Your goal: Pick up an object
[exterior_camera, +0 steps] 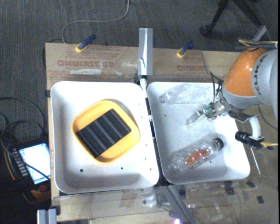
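Hovering over the right bin point(242, 169), the hand point(206, 112) (can't tell its grip) looks mid-approach, needing to drop toward the bottle point(196, 155) at 6 o'clock.

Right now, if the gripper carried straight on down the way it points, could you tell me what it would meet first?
Probably the bare floor of the right bin, just left of the gripper. The upper clear bottle and lower bottle seem off its line, though depth is unclear.

Robotics lab or research workspace. Grey carpet floor point(28, 17) with loose cable point(102, 20) beyond surface point(98, 64). Office chair base point(228, 6) behind arm point(249, 78). Blue-yellow clamps point(85, 43) pin board to surface edge. Handheld control pendant point(30, 160) on floor, far side from tool.
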Available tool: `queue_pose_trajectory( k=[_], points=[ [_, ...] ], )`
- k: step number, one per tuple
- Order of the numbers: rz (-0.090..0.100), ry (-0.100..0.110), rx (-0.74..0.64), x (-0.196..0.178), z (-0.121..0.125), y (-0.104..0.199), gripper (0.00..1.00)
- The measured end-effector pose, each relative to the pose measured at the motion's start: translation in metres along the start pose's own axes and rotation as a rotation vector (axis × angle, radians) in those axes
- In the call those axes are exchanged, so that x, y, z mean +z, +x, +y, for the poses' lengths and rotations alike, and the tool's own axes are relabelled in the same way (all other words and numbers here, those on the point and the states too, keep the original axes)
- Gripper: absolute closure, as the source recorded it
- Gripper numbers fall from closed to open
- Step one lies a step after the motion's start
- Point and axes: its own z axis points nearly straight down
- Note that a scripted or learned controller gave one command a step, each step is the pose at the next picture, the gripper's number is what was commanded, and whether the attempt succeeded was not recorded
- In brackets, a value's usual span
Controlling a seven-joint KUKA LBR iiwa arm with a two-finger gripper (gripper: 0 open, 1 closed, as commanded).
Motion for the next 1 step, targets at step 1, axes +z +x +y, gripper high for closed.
queue_pose_trajectory(
  k=[1],
  points=[
    [0.007, 0.006, -0.157, -0.0647, -0.0932, 0.0230, 0.00]
  ],
)
